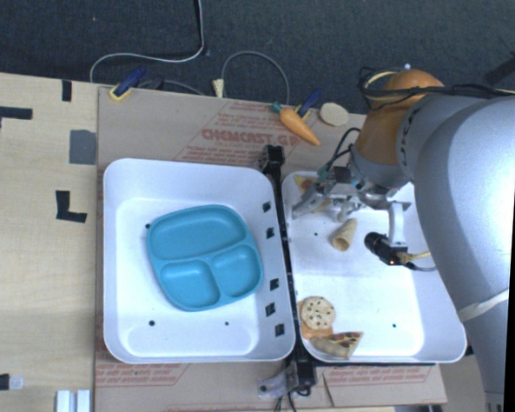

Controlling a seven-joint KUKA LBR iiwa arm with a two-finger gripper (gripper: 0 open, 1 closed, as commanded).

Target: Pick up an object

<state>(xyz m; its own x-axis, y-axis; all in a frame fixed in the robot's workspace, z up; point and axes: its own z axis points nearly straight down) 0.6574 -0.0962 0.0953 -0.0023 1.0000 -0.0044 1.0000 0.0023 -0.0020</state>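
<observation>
My gripper is low over the far left corner of the right bin, close to the divider between the bins. A small beige cone-shaped toy lies just right of and nearer than the gripper, apart from it. A round cookie and a pizza slice lie at the near left corner of the same bin. Something small and pale sits under the gripper head, too hidden to identify.
A blue divided plate lies in the left bin. A toy carrot and a beige disc rest on the cardboard beyond the bins. The arm's grey body covers the right bin's far right side.
</observation>
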